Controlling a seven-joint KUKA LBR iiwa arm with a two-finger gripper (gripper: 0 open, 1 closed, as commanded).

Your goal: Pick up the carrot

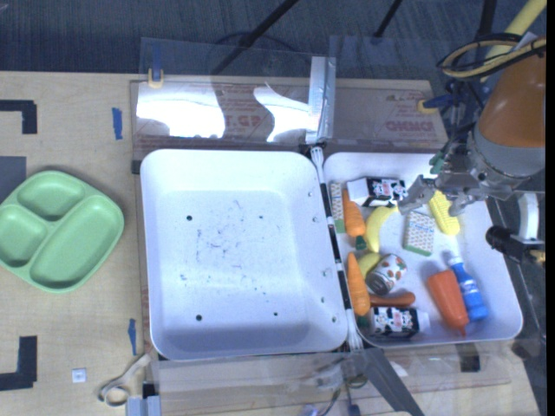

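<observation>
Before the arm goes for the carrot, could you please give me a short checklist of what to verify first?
1. Target in view: long orange carrot lies in the right white bin: ok.
2. Target unambiguous: a shorter orange carrot lies behind it: not ok.
3. Gripper above the target: it hangs by the yellow corn cob: not ok.
4. Room beside the target: bin wall and round tin crowd it: not ok.

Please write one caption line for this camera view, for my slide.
Gripper hovers over the cluttered right bin; carrot lies along its left wall.
</observation>
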